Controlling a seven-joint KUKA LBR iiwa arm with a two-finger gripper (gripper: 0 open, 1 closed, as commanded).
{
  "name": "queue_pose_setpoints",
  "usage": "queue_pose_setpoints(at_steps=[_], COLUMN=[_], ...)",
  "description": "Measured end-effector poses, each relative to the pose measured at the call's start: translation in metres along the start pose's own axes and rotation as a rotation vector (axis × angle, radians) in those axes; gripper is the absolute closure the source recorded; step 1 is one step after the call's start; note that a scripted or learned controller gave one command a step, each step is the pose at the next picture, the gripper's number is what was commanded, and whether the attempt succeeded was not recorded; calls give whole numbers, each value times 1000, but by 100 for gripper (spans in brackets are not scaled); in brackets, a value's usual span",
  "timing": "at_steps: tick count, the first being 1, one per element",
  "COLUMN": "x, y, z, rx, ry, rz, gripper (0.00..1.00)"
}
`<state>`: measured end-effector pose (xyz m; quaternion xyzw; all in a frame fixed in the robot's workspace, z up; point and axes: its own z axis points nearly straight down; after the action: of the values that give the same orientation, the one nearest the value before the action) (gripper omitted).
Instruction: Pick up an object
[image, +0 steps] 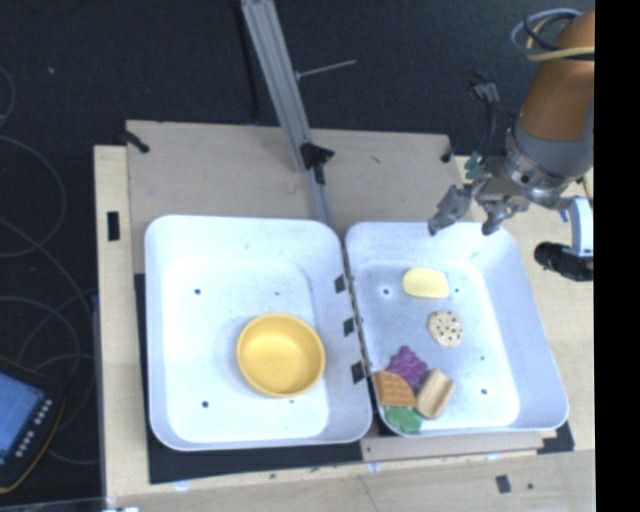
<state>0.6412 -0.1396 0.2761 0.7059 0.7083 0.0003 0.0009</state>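
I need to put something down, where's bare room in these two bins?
Left bin: bare all around the yellow bowl. Right bin: bare along its right side and upper left. Crowded at its lower left, around the purple grapes.

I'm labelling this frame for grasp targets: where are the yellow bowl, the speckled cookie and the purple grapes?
yellow bowl (280, 354): camera view, its inner floor.
speckled cookie (445, 328): camera view, centre of its top.
purple grapes (405, 362): camera view, middle of the bunch.

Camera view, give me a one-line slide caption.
Open gripper hovers over the right bin's far edge above toy foods; a yellow bowl sits in the left bin.
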Motion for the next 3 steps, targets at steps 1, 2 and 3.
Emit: queue_pose_setpoints(at_steps=[1,2,3], x=[0,8,7], y=[0,-4,-9], z=[0,51,113], rx=[0,6,7], ry=[-1,-1,-1], rz=[0,0,4], gripper=[0,0,0])
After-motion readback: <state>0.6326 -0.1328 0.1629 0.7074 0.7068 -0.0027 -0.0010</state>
